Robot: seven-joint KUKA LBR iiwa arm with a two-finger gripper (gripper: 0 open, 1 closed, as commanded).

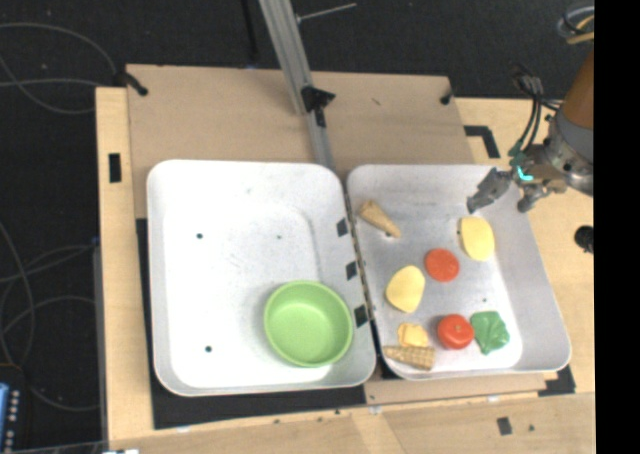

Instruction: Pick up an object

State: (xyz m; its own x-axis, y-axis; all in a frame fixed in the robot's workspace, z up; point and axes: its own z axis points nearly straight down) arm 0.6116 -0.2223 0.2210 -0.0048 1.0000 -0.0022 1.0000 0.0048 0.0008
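The gripper is hanging with fingers spread and empty just above the yellow fruit in the right bin, and I'm thinking it's risking closing off-centre and nudging it aside.

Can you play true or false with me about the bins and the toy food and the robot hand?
1. The green bowl sits in the left bin. True.
2. The gripper is holding a tomato. False: its fingers are open with nothing between them, above the right bin's far right corner.
3. Two red tomatoes lie in the right bin. True.
4. The green pepper is inside the green bowl. False: it lies in the right bin, beside the nearer tomato.
5. The waffle cone lies at the right bin's near edge. True.
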